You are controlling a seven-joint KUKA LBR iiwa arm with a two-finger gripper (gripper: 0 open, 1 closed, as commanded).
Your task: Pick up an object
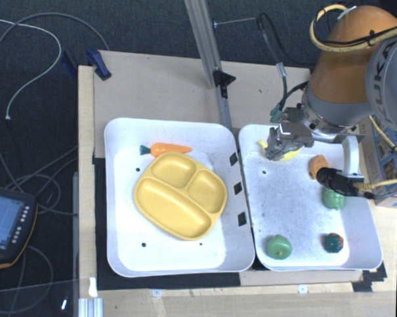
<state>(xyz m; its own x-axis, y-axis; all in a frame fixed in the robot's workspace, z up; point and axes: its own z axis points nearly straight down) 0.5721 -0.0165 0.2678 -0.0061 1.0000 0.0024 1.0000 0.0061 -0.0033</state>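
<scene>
Jaws state is unreadable as the gripper (278,149) is hanging over a yellow item (290,152) at the right bin's (299,259) far-left corner; item is looking light, hard, slick plastic, so pinching across its narrow middle seems safest.

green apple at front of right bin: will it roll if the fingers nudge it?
Probably. The green apple looks round and sits free on the flat floor of the right bin, touching nothing. Its smooth, glossy skin suggests a hard toy, likely light and apt to slip from an off-centre pinch.
</scene>
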